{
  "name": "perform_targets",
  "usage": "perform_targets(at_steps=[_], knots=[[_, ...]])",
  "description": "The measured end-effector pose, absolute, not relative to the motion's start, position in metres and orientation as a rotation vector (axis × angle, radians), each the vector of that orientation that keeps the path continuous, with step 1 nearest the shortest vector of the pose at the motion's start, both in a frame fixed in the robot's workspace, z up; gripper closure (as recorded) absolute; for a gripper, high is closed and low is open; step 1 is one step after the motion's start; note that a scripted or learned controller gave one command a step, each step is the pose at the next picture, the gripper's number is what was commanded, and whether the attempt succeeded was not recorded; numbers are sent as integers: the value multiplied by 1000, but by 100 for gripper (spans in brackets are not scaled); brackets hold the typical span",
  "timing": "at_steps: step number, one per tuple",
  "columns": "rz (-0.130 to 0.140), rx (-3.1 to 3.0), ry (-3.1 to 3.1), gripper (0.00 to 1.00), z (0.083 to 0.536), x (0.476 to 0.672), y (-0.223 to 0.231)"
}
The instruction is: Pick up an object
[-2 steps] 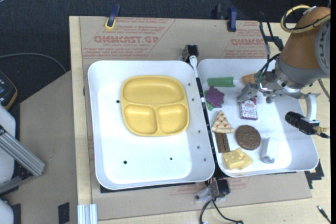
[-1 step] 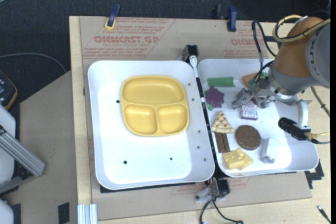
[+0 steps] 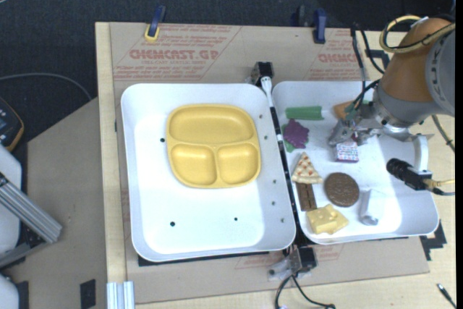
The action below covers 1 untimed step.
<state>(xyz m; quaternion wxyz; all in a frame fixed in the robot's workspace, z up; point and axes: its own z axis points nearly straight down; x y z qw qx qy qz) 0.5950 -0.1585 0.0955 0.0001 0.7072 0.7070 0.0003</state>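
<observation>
My gripper (image 3: 347,134) hangs low over the back half of the right bin (image 3: 412,217), under the grey arm with its orange band. Right below its tip lies a small pink-and-white checked block (image 3: 347,153); I cannot tell whether they touch. An orange piece (image 3: 341,111) sits just behind the gripper. Around it lie a green bar (image 3: 303,113), purple grapes (image 3: 294,133), a pizza slice (image 3: 305,169), a brown bar (image 3: 307,195), a round brown cookie (image 3: 341,189), a yellow cheese wedge (image 3: 327,219) and a small grey piece (image 3: 366,208).
The left bin (image 3: 145,221) holds a yellow divided plate (image 3: 213,144). A black part (image 3: 406,174) with a cable hangs over the right bin's right side. Clamps and cables sit along the cardboard bench's back edge.
</observation>
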Motion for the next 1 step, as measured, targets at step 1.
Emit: perform_targets(at_steps=[1], knots=[[4,2217,2218,100,157,597,-165]])
